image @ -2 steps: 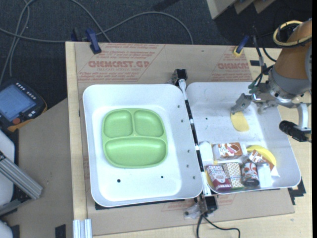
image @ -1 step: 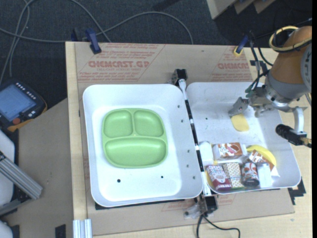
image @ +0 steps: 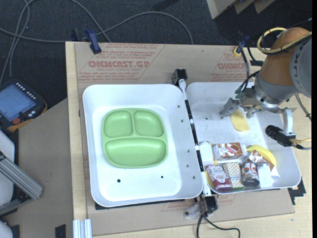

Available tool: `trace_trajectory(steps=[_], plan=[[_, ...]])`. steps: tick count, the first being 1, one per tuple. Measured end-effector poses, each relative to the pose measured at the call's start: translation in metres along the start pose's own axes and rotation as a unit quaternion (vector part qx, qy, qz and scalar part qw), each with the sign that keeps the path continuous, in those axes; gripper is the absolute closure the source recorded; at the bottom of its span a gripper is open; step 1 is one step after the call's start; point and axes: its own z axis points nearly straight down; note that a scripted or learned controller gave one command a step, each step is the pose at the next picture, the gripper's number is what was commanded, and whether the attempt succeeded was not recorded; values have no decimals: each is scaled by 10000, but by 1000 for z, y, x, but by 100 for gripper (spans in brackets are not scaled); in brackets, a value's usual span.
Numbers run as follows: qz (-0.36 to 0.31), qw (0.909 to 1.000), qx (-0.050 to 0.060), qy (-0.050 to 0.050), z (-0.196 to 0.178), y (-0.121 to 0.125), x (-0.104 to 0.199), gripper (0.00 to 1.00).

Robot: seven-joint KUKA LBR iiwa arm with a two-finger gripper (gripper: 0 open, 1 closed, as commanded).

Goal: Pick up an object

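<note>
End effector [image: 238, 108] sits low in my right bin [image: 213, 95], its grip state unclear to me, touching a yellow piece [image: 241, 123], snack packs [image: 230, 170] nearer me.

Look at the brown board [image: 148, 58] under the bins, upper middle of the frame: red print reads "CHEMCAST GP" there, repeated partly at upper right. Snack packet labels stay unreadable.
</note>
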Motion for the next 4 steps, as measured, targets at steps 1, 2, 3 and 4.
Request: trace_trajectory(steps=[1,2,3,4], plan=[[11,10000,3,-5,26,-8,-35,0],[9,10000,-9,-7,16,-7,-35,100],[7,10000,-1,0,13,-50,-3,100],[8,10000,-3,0,13,-50,-4,0]])
